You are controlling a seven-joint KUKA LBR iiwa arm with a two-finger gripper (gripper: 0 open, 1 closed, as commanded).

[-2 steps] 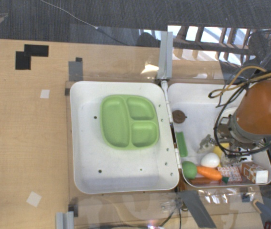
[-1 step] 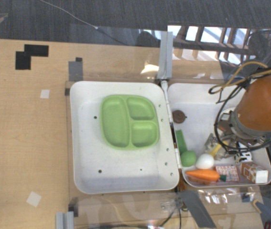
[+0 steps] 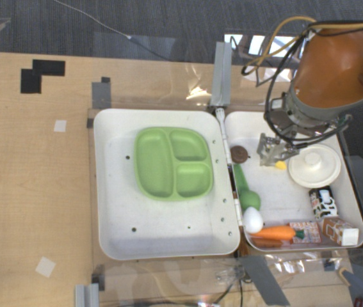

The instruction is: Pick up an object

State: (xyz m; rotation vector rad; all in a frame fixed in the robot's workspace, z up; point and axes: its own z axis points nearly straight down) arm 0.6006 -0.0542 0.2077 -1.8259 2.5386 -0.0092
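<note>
You've got the gripper (image 3: pixel 272 151) hanging over the right bin (image 3: pixel 283 200), just left of the white dish (image 3: pixel 314 166). It's bare metal, blurred; I can't tell how far the fingers are spread or whether anything sits between them. A small yellow bit (image 3: pixel 281 165) shows right at its lower edge, touching or just under it, can't say which.

Taking the dish as the reference: it's round, glossy, stacked-looking with a raised centre. Just below it stands a small black-and-white can (image 3: pixel 323 203); there's print on it but you can't read it. Below that lies a brown and white carton (image 3: pixel 340 231), boxy, lettering too small to read. Left of the carton lies a flat red packet (image 3: pixel 306 230), print unreadable, and an orange carrot (image 3: pixel 273 233) lying lengthwise along the near wall. Well left of the dish: a brown disc (image 3: pixel 239 153), then a green pear-like piece (image 3: pixel 245 190) and a smooth white egg (image 3: pixel 253 221) down along the bin's left wall.

Far left of the dish, the left bin (image 3: pixel 117 235) holds a matte green tray (image 3: pixel 173 163) with three compartments, rounded corners.
</note>
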